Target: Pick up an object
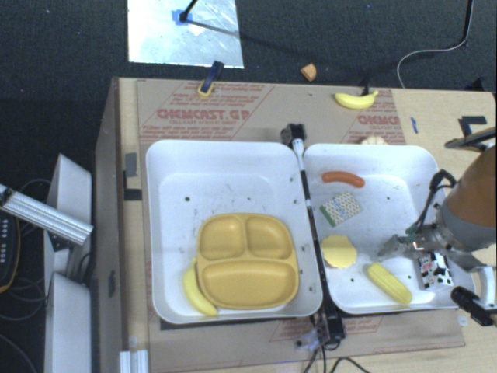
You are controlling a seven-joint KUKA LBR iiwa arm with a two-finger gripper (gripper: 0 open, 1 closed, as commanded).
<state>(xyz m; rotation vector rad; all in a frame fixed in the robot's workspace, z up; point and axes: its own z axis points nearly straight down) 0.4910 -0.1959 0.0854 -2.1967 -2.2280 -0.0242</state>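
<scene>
the bench [256, 103] carries two shallow white bins side by side. the left bin [167, 169] holds a yellow divided tray [247, 259] with three compartments, and a banana [197, 292] lies along the tray's lower left edge, touching it. the right bin [404, 169] holds five loose items: a sausage [342, 179] near the upper wall, a patterned green and white packet [340, 207] just below it, a yellow disc [339, 251] near the divider between the bins, a corn cob [388, 282] lying tilted near the lower wall, and a black and white card [434, 270] at the lower right. the arm [474, 208] enters from the right, over the right edge of the right bin. the tool [415, 245] sits low in the right bin, between the corn cob and the card, close above the bin floor; one dark finger [392, 245] points left toward the yellow disc. no item is seen between the fingers, and whether they are spread or closed cannot be told at this angle. outside the bins, a second banana [356, 99] lies on the bench behind the right bin, a blue and yellow clip [209, 79] sits at the far edge of the bench, and a small orange block [308, 71] lies on the dark floor [62, 37] beyond it, beside a shiny sheet [185, 22].
</scene>
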